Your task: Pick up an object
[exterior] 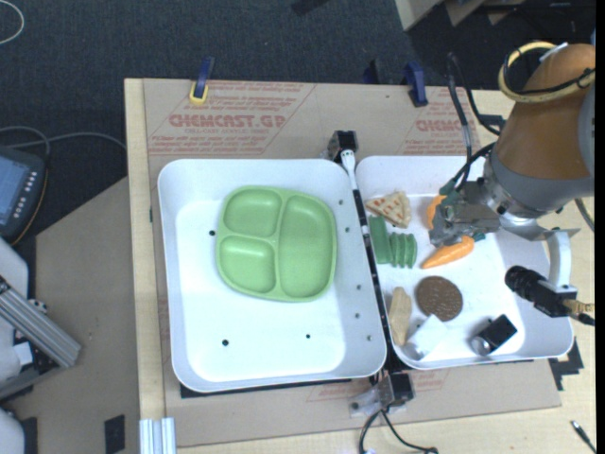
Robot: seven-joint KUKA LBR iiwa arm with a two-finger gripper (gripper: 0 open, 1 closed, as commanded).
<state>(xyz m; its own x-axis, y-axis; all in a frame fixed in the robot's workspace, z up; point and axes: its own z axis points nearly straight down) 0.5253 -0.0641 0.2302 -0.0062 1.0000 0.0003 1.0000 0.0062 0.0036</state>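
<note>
Over the right-hand shallow white bin (529, 348), seen from the fixed camera above, my grey two-finger gripper (458, 223) hangs low above the bin floor, and my wrist hides the tips, so I cannot tell whether it is apart or together, nor whether it has anything. Directly under and just in front of me lies the orange plastic carrot (448, 251), slanting, its thick end toward my wrist; I judge it the thing I am set to pick, since I am placed right over it. A second bit of orange (432, 210) shows at my far side, though I cannot say what it is.

Around me the bin is crowded. Just beyond the carrot, away from my arm, lies a green ridged plastic piece (393, 244), with a tan triangular cracker-like wedge (391, 206) above it. Nearer the camera sit a round brown cookie-like disc (440, 297), a pale tan oblong piece (401, 312) and a white flat scrap (430, 334). A small black block (494, 333) lies below my arm. The disc, close to the carrot's tip, is the likeliest to be knocked.

Well away, in the left-hand white bin (189, 282), rests a light green divided plastic plate (277, 244), no obstacle to me.
</note>
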